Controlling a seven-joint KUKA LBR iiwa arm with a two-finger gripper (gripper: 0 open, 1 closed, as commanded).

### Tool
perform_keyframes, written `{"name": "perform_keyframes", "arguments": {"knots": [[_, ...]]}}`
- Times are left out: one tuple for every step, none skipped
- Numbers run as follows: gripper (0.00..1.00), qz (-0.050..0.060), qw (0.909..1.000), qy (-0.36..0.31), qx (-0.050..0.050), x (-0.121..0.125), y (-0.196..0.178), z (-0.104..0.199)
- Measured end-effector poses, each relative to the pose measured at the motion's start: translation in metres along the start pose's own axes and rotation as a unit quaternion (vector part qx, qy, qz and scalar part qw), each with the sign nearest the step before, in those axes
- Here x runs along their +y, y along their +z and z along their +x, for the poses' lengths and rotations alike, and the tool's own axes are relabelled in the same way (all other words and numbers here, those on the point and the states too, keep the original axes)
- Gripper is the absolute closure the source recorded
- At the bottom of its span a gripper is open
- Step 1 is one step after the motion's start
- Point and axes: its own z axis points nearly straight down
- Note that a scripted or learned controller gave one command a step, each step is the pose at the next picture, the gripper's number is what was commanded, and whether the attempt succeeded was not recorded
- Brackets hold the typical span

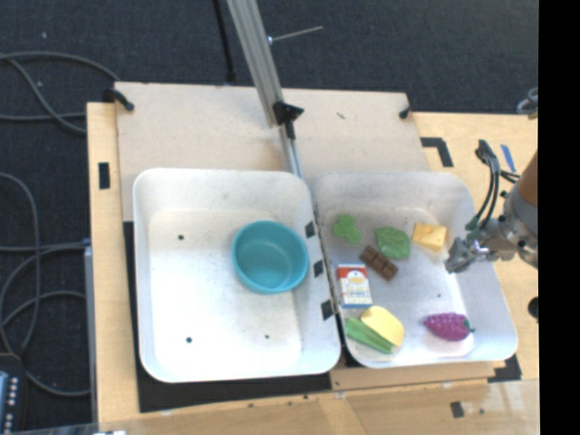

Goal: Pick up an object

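Several toys lie in the right bin; the gripper hovers at its three o'clock edge, jaws' state untellable. Approach judged underway; descent onto the yellow block is needed.

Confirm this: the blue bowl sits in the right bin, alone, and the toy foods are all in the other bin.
Wrong bin. The blue bowl sits alone in the left bin; the toy foods, such as the purple grapes, are in the right bin. The camera view shows this.

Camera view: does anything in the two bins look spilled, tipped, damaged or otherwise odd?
Nothing stands out. The blue bowl sits upright in the left bin. The toy foods, among them the corn, the grapes and the cheese, lie apart in the right bin. The hand is at that bin's right rim.
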Motion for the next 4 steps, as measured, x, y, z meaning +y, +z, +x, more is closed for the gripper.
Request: {"name": "perform_keyframes", "arguments": {"knots": [[1.0,-0.001,1.0,0.0,0.0,-0.001,-0.063,0.002],[1.0,0.002,1.0,-0.001,0.001,0.001,-0.074,0.002],[1.0,0.003,1.0,0.0,0.001,0.004,-0.06,0.05],[1.0,0.003,1.0,0.0,0.001,0.009,-0.051,0.095]]}}
